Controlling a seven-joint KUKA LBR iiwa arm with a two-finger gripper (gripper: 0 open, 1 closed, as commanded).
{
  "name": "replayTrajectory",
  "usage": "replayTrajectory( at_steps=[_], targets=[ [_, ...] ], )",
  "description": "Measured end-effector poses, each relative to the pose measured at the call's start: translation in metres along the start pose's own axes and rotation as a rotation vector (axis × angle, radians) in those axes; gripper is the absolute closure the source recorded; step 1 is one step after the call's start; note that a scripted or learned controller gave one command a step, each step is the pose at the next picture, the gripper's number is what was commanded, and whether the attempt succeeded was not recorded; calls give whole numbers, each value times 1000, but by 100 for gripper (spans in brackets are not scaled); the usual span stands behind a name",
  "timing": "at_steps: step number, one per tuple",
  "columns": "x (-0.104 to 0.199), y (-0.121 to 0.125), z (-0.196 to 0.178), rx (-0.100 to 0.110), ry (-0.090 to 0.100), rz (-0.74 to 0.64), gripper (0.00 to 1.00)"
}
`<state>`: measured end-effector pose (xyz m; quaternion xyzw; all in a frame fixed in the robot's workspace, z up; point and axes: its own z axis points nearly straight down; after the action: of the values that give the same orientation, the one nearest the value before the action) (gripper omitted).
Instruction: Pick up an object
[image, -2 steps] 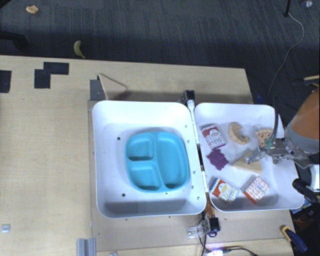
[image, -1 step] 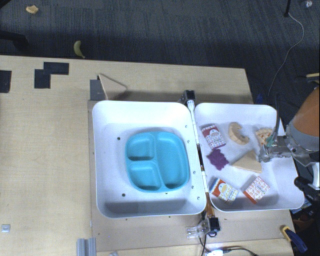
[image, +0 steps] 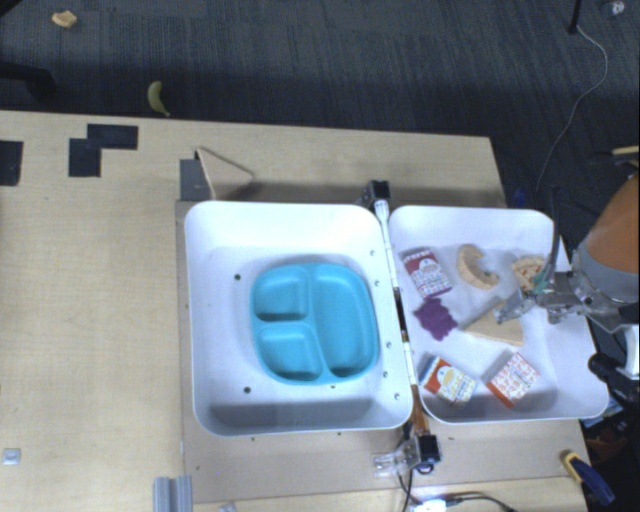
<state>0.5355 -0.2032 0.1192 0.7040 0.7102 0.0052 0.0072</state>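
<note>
Over right bin, gripper hung at about 3 o'clock, just above tan wedge-shaped piece; jaw state could not be told. Step looked like approach for grasp; next move likely called for short descent, then closing on wedge's flat sides. Purple lumpy item sat at 9 o'clock of wedge, printed cartons at 6 o'clock. Left bin held smooth blue divided tray.

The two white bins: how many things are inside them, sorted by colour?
Blue: 1, the divided tray in the left bin.
Purple: 1, the grape bunch.
Tan or beige: 3, the bagel piece, the crumbly piece and the flat wedge.
Red and white: 3, the small cartons.
Total: 8.
</note>
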Motion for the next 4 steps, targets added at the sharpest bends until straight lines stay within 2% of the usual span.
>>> replayTrajectory(
  at_steps=[1,2,3,4],
  targets=[
    [1,2,-11,-4,0,-3,100],
    [1,2,-11,-4,0,-3,0],
    [33,-34,32,9,0,8,0],
    [33,-32,20,3,-1,7,100]
  ],
)
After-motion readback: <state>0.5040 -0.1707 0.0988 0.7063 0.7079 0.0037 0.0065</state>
